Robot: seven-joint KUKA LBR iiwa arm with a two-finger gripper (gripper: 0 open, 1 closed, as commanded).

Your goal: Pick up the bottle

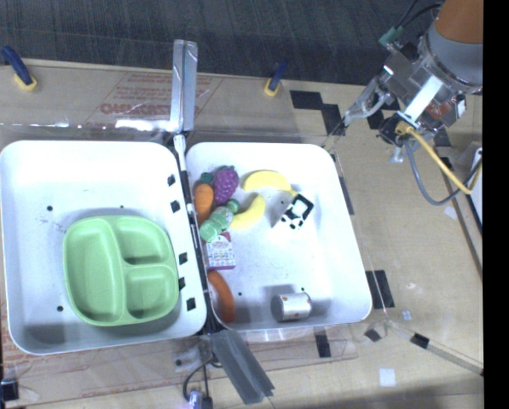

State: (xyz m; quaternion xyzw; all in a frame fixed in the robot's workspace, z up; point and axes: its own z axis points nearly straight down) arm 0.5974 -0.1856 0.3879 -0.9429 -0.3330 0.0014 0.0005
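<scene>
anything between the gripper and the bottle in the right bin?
Camera view: the gripper sits above the right bin's far right corner. On the line down to the green bottle lie two bananas.

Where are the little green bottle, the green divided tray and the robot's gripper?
green bottle [216, 222]: camera view, on its body, among the toy fruit.
green divided tray [89, 273]: camera view, on its large left compartment.
gripper [355, 113]: camera view, at its fingertips, above the bench.
</scene>
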